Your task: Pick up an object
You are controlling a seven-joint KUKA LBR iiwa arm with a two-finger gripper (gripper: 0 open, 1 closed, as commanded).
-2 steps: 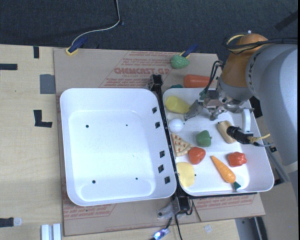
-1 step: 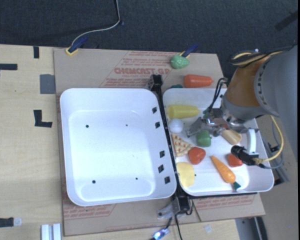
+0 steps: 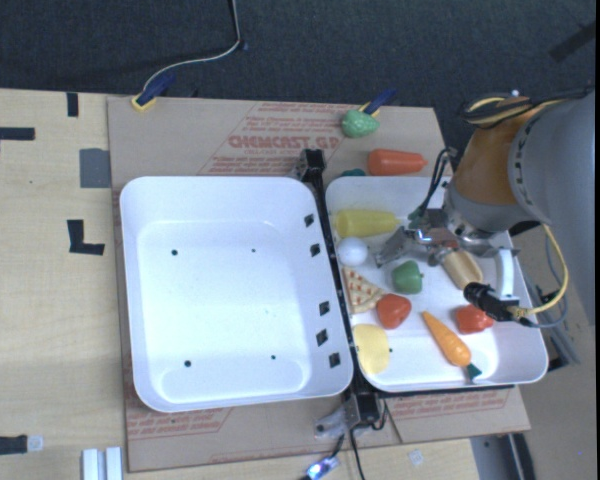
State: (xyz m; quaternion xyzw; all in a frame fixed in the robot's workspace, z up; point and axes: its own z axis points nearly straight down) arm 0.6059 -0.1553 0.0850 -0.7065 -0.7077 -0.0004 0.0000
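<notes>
The right bin (image 3: pixel 520 368) holds several toy foods. Among them are a yellow piece (image 3: pixel 363 223), a white ball (image 3: pixel 352 253), a green piece (image 3: pixel 407 276), a waffle-like wedge (image 3: pixel 360 290), a red piece (image 3: pixel 393 311), a yellow lemon shape (image 3: pixel 371 346), a carrot (image 3: pixel 447 338), a tan roll (image 3: pixel 463 268) and a small red piece (image 3: pixel 471 319). My gripper (image 3: pixel 405 250) hangs low over the bin's middle, just above the green piece and right of the white ball. Nothing is visibly lifted.
The left bin (image 3: pixel 140 268) lies beside the right one, with a black hinge strip (image 3: pixel 325 268) between them. On the cardboard behind the bins lie a green toy (image 3: pixel 359 122) and an orange-red toy (image 3: pixel 395 161). A cable (image 3: pixel 540 303) loops by the arm's wrist.
</notes>
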